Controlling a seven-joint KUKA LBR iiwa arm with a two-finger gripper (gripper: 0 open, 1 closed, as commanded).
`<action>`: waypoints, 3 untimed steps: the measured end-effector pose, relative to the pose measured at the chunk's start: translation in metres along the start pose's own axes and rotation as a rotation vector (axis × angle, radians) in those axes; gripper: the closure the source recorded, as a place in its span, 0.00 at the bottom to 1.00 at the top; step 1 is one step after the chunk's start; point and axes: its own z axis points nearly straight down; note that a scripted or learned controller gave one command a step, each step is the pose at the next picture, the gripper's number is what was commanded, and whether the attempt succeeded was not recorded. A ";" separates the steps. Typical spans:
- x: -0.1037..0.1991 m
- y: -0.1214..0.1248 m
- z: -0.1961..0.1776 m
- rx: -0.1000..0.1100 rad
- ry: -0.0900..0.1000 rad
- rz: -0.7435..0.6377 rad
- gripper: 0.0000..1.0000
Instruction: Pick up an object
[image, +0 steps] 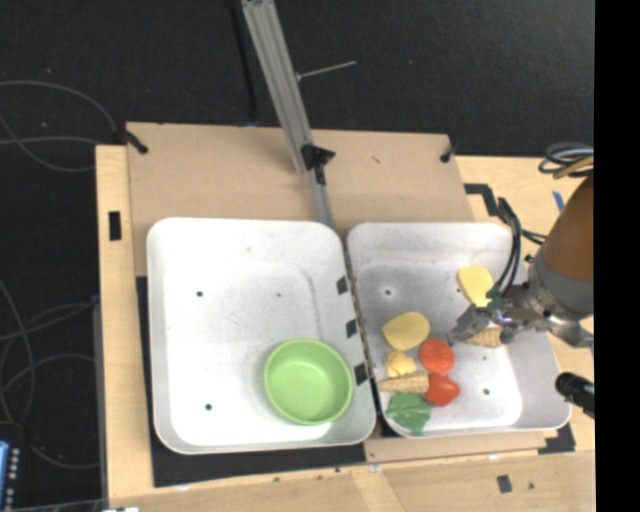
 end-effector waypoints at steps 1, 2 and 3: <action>-0.007 -0.005 0.045 0.000 0.000 0.000 0.00; -0.006 -0.001 0.031 -0.010 0.001 0.003 1.00; -0.017 0.003 -0.026 -0.012 -0.002 -0.004 1.00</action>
